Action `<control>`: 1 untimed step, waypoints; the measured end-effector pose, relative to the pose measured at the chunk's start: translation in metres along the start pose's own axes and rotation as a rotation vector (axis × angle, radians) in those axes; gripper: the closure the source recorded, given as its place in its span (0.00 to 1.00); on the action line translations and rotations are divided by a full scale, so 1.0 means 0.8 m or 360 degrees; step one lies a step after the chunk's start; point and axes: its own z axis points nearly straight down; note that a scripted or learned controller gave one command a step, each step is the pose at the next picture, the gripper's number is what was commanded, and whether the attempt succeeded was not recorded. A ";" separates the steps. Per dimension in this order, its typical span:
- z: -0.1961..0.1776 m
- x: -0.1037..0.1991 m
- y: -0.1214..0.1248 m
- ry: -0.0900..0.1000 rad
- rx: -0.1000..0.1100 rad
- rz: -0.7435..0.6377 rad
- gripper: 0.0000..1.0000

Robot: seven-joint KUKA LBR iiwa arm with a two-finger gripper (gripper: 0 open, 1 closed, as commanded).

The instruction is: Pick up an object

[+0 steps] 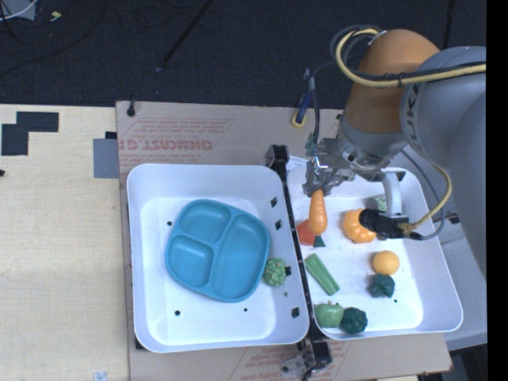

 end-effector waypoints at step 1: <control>0.007 0.000 0.013 -0.0002 -0.0004 -0.0003 1.00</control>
